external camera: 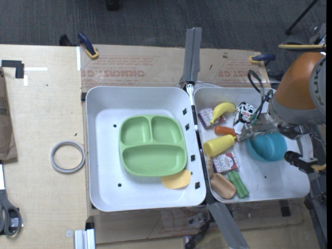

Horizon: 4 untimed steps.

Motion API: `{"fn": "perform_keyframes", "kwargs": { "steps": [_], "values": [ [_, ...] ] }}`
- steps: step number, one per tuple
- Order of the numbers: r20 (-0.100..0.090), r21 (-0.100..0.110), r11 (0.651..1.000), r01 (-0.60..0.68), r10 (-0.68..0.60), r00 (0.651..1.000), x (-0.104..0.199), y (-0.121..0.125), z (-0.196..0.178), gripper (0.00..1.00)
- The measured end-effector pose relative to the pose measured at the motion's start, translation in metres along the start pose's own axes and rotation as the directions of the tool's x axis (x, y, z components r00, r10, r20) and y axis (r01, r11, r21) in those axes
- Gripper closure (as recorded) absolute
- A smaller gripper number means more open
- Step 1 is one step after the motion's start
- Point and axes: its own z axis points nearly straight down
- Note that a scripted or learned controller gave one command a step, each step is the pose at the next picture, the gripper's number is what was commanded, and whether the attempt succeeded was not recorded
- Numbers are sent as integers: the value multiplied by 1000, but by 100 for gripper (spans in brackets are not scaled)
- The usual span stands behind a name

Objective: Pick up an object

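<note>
- In the right bin, near its middle: gripper of the grey-and-orange arm, low among the toys; whether its fingers are spread or closed cannot be told, so no hold is recorded.
- Task status, as judged: nothing lifted. Every item lies on the bin floor; approach appears under way, grasp and lift outstanding.
- Likeliest target, a guess only: orange carrot, just beside the gripper. Long axis runs roughly parallel to the bin's far edge, one end toward the divider between bins, the other toward the gripper.
- Yellow cylinder: just nearside of the carrot, long axis slightly tilted, one end toward the divider.
- Banana: toward the far edge, curved.
- Teal bowl: beside the gripper, toward the right edge.
- Green pieces and tan piece: near corner by the divider.
- Left bin: green divided plate at centre; yellow disc touching the plate's near edge.
</note>
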Motion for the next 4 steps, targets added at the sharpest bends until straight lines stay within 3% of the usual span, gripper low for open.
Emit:
{"fn": "perform_keyframes", "kwargs": {
  "steps": [1,2,3,4],
  "values": [
    [29,-3,1000,-15,15,999,51,28,8,100],
    [27,3,1000,-15,15,1000,51,26,12,0],
    [31,-1,1000,-15,15,999,49,27,1,100],
    [29,2,1000,-15,15,999,50,27,3,0]
  ]
}}
